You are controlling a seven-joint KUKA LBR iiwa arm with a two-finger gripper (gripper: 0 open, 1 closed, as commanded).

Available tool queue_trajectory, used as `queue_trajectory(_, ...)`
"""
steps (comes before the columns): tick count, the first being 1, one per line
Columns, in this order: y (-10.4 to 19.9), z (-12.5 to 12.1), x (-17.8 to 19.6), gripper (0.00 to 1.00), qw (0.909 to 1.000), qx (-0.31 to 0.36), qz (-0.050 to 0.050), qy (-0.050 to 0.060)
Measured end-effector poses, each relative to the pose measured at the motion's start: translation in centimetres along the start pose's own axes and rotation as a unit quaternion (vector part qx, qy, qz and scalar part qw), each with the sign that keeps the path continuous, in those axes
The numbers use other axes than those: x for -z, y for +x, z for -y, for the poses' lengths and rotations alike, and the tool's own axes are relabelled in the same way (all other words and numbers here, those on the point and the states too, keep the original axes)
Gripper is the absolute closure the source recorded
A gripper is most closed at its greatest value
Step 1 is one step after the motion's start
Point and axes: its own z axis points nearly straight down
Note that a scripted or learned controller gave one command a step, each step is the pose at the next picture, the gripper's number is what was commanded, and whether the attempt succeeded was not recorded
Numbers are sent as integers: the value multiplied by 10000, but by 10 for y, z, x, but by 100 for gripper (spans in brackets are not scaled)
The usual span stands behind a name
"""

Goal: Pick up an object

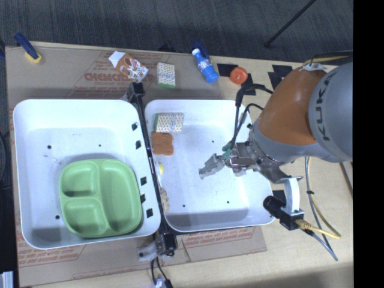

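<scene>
My gripper (208,166) hangs over the middle of the right bin (204,218), low above its white floor, with the grey and orange arm (300,116) reaching in from the right. A brown, bread-like object (162,143) lies at the bin's left side, well left of the gripper. Just behind it sits a green and white patterned packet (169,122). A small yellow item (160,168) rests against the bin's left wall. I see nothing clearly held at the gripper's tip.
The left bin (36,125) holds a green divided plate (99,197). Behind the bins on the cardboard lie a blue bottle (206,66), an orange ball (239,74), a second patterned packet (166,75) and a snack wrapper (128,66). Cables trail at the right.
</scene>
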Motion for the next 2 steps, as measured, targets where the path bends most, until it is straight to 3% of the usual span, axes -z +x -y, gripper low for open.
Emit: queue_trajectory(2,0,0,0,0,10000,0,0,0)
